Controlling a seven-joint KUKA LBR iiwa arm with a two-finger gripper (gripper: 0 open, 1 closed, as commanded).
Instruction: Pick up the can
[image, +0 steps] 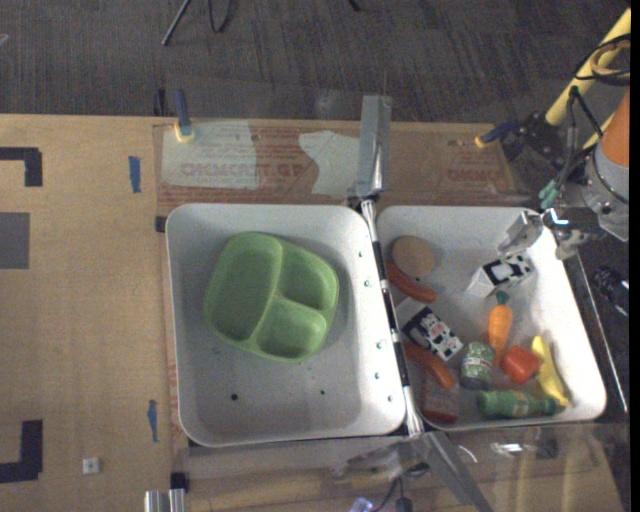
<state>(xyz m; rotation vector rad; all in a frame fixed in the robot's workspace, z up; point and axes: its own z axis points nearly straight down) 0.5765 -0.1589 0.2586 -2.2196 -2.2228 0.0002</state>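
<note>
Camera view: one can (477, 364), two bins (200, 400)

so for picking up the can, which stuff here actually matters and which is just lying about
Belongs to the job:
- can, in the right bin
- end effector, over that bin's upper right corner

Just lying about:
- green divided plate in the left bin
- carrot
- banana
- green bottle
- two cow-print cartons
- two sausages

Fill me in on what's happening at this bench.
The arm reaches in from the right, its gripper over the far corner of the right bin, above a black-and-white carton. It holds nothing. The can sits untouched nearer the front, among toy food. A green divided plate lies in the left bin.
</note>
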